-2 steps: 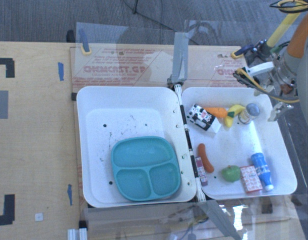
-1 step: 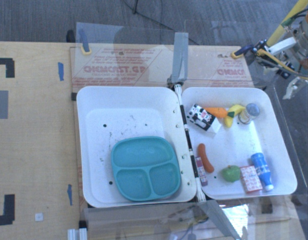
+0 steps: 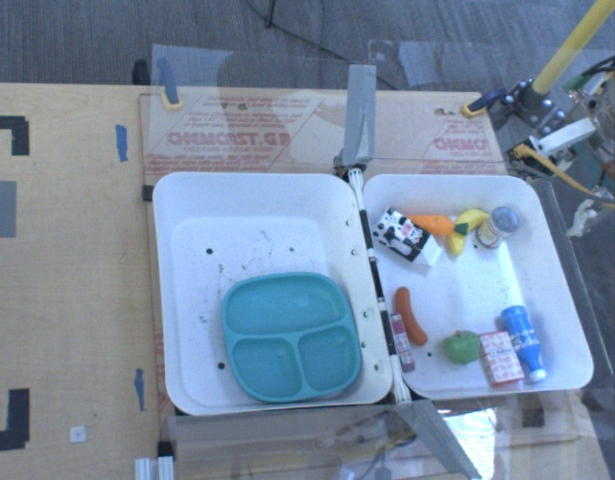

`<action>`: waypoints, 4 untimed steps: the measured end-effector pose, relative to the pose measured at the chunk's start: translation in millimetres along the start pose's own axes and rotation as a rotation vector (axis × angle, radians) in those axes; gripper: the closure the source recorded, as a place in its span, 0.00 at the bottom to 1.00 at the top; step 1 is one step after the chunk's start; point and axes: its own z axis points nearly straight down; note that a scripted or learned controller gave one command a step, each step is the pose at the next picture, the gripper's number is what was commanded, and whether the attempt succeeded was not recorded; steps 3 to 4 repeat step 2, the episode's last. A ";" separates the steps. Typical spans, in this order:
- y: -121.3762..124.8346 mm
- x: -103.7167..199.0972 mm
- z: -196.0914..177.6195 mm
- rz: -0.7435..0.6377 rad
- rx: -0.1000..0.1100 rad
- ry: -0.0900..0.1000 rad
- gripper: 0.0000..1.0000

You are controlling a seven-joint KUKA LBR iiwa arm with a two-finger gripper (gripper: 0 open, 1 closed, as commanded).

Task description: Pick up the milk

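Note:
The milk point(image 3: 405, 236) is a small carton with black and white cow patches. It lies on its side in the upper left part of the right bin point(image 3: 557, 268), close to the wall between the two bins. An orange carrot point(image 3: 433, 224) touches its right end. Nothing is on top of the carton.
Right bin: yellow banana point(image 3: 467, 226), small jar point(image 3: 502, 221), red sausage point(image 3: 410, 316), green apple point(image 3: 463, 346), red-and-white box point(image 3: 501, 358), blue bottle point(image 3: 523, 340), thin bar point(image 3: 399, 343) by the divider. Left bin point(image 3: 187, 228): a teal divided plate point(image 3: 290, 336). Cables and a yellow rod point(image 3: 577, 38) at upper right.

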 end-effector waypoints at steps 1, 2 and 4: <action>-0.4 1.2 -7.9 -0.003 0.002 -0.004 1.00; -0.8 1.5 -7.7 -0.003 0.002 -0.005 0.00; -0.8 1.5 -7.7 -0.003 0.002 -0.005 0.00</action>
